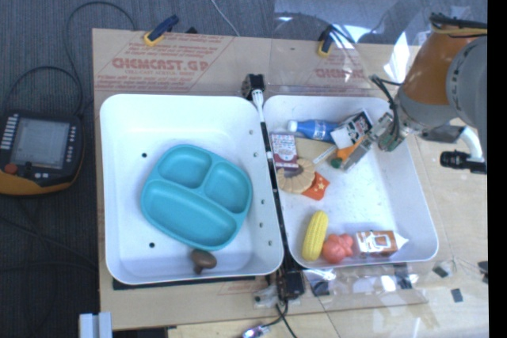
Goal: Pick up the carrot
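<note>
The carrot, small and orange with a green end, lies upper middle in the right bin, right at the gripper; I cannot tell how the jaws stand. A blue bottle lies just left of it, with a cookie and a red packet below-left. Bare bin floor spreads below, down to the corn.

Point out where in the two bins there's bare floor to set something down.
Left bin: bare floor all round the teal divided plate, widest along the far wall; a small brown item sits near the front wall. Right bin: one open patch between the gripper and the orange carton. Its far-left corner, with blue bottle and packets, is crowded.
</note>
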